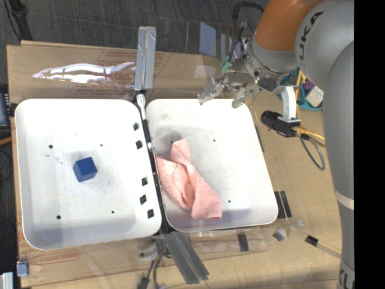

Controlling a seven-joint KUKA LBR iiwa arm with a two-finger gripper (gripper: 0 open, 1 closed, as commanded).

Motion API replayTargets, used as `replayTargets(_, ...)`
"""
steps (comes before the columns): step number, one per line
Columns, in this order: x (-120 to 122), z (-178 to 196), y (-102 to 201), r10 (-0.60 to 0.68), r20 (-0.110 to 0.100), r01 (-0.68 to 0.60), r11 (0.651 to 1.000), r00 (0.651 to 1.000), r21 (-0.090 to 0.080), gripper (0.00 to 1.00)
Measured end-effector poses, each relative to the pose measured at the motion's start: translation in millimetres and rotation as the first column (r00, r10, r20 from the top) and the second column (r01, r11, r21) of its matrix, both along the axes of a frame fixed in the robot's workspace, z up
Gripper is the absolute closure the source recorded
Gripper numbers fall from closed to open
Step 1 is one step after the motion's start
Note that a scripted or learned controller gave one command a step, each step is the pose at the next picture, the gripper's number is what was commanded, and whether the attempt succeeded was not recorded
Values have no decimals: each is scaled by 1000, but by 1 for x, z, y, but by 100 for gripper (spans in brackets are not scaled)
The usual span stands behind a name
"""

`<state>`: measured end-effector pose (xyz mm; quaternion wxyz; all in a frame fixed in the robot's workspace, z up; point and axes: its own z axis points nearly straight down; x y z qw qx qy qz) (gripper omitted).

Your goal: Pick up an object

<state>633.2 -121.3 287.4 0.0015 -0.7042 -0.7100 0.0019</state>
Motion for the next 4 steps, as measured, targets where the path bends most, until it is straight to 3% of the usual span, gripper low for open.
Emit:
replayTargets(1, -47, -94, 18, 46, -1, -46, 999, 999, 1, 0)
replayTargets(2, -43, -197, 22, 187, 0, -187, 982, 982, 2, 0)
replayTargets(3, -44, -156, -24, 48, 1, -48, 999, 999, 1, 0)
replayTargets(4, -32, -196, 20, 170, 0, -170, 985, 985, 2, 0)
